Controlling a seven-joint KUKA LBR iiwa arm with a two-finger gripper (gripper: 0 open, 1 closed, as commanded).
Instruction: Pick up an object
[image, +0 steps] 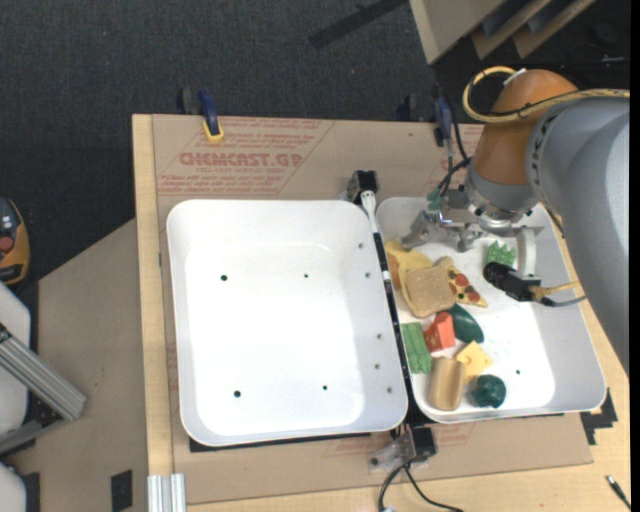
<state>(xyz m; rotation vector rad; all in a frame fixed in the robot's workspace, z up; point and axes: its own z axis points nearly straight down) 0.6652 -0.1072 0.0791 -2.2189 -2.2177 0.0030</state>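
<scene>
Two shallow white bins side by side on a brown cardboard-topped table (250, 150): left white bin (200, 300) with nothing but dark dots on its floor, right white bin (570, 370) crowded with small toy foods, presumably so that picks come from one side and drops go to the other.

Heaped near the divider: tan slice of toast (430, 290), small pizza wedge with red dots (466, 288), yellow banana-like piece (398, 262), red block (441, 332), green ridged strip (415, 348), beige cylinder (446, 384), dark teal ball (489, 391).

Grey arm with orange band (520, 110) hanging over the bin's far end, wrist (470, 222) low above the pile (jaws hidden beneath, cannot tell their spread). Nothing visibly held. Likely step: descent toward a target near the toast.
</scene>
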